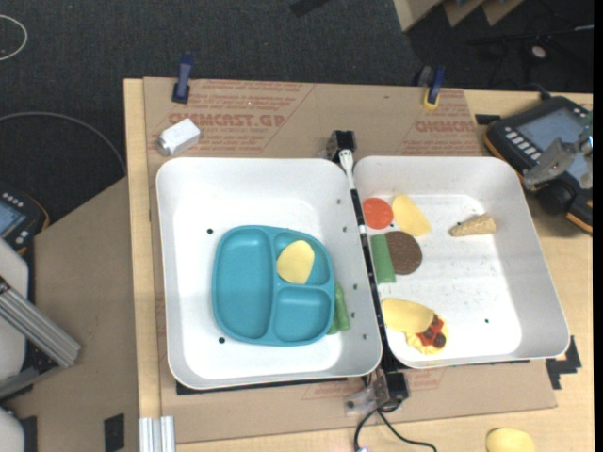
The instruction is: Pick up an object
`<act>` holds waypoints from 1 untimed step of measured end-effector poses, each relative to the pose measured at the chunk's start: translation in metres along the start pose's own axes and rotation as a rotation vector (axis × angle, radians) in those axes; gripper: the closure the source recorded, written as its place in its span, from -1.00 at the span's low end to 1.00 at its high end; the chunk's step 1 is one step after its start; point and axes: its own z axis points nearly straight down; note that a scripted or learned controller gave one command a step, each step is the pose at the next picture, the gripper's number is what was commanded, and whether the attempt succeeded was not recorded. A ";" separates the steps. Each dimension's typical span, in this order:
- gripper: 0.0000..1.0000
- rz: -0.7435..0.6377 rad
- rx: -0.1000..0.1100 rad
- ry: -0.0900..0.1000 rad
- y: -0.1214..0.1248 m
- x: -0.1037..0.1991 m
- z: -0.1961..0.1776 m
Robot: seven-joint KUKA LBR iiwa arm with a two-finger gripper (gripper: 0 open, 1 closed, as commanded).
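In the left bin [184, 252] lies a teal divided plate [250, 285]. A yellow piece [296, 262] rests in the plate's upper right compartment, and a green piece [340, 309] leans against its right edge. Along the left side of the right bin [513, 290] sit a red round piece [378, 214], a yellow piece [411, 216], a brown disc [406, 251] and a green bar [382, 258]. A tan wedge [472, 225] lies further right. Near that bin's front edge is a yellow banana-like piece [407, 313] with a small red item [433, 336] touching it.
A small white block [179, 137] lies on the cardboard behind the left bin. Clamps [183, 77] [433, 85] hold the board's back edge. A black handheld device [542, 139] sits at the right, and a yellow object [510, 439] at the front right.
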 end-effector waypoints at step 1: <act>-1.00 -0.003 -0.005 0.001 -0.013 0.042 -0.156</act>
